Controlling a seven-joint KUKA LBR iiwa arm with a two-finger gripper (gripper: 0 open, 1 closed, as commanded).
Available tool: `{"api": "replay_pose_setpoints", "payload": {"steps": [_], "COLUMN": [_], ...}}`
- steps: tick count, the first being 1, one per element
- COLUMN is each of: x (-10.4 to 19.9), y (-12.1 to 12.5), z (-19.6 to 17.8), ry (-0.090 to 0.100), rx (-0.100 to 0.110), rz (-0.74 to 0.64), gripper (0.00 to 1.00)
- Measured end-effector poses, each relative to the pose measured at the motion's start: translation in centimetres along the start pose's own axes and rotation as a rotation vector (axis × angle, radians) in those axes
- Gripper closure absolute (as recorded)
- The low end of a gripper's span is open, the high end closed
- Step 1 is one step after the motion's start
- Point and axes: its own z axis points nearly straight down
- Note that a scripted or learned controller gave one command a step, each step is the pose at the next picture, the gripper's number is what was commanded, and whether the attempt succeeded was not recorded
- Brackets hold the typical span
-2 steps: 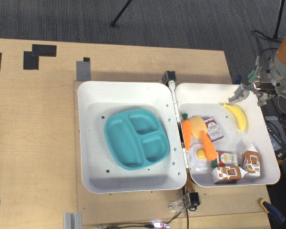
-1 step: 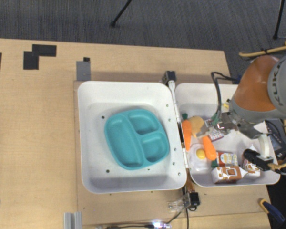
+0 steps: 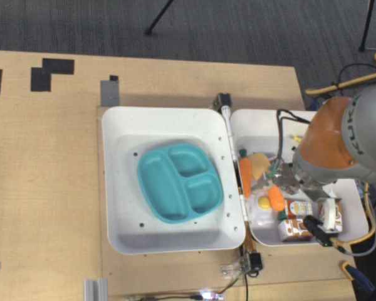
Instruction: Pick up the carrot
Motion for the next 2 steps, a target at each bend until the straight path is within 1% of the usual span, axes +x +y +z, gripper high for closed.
{"api": "replay_pose_setpoints", "payload": {"steps": [1,2], "x": [0.1,7.9], "y": [0.4,-1.3], "z": [-1.2,-17.2], "ry": [0.001,0.005], "rx": [-0.009,-0.006], "rz": [-0.003,0.002], "gripper": [1.0,1.0]}}
